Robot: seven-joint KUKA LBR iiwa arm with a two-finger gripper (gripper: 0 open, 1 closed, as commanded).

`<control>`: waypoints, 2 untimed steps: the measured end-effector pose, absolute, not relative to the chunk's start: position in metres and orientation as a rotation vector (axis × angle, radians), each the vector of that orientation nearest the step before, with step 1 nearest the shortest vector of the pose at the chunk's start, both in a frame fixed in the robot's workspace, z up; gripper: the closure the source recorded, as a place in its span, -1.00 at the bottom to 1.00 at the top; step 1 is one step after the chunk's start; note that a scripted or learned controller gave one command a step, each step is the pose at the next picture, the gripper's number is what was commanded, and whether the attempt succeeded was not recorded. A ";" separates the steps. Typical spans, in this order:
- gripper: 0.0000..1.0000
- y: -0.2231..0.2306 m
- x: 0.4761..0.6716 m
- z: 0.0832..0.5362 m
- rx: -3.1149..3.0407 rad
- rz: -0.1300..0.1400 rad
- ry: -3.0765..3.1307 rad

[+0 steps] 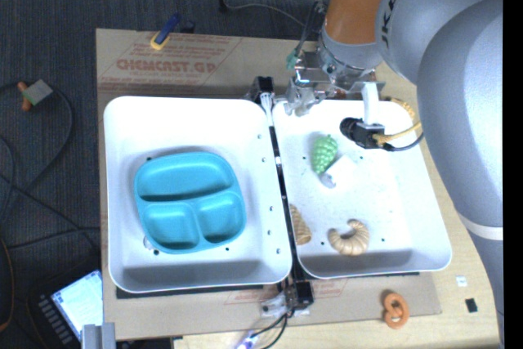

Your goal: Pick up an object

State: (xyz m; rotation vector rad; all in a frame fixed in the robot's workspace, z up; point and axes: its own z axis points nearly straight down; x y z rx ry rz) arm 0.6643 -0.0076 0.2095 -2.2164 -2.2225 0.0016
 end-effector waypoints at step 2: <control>-1.00 -0.100 0.604 0.246 -2.222 0.003 -2.220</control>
